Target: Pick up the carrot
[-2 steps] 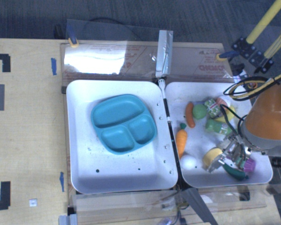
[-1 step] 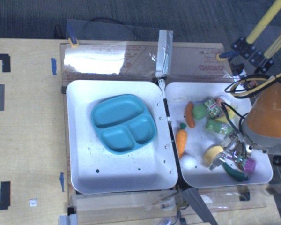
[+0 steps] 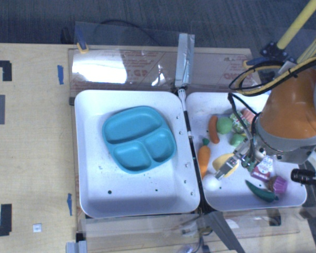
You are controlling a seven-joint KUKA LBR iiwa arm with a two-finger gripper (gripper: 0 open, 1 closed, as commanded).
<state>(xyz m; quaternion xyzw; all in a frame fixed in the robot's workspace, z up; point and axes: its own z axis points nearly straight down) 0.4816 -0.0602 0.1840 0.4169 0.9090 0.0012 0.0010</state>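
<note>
Orange tapered carrot (image 3: 204, 158) lying at the left edge of the right white bin (image 3: 284, 200), lower centre-right of frame. Just right of it, metal two-finger gripper (image 3: 227, 167) above a yellow piece (image 3: 221, 161); finger state impossible to tell. Blue sectioned plate (image 3: 139, 138) in the left bin (image 3: 95, 178).

The arm (image 3: 292, 112) runs off the right edge and hides part of the right bin (image 3: 221, 196); toys (image 3: 266, 175) beneath it are partly covered.
</note>
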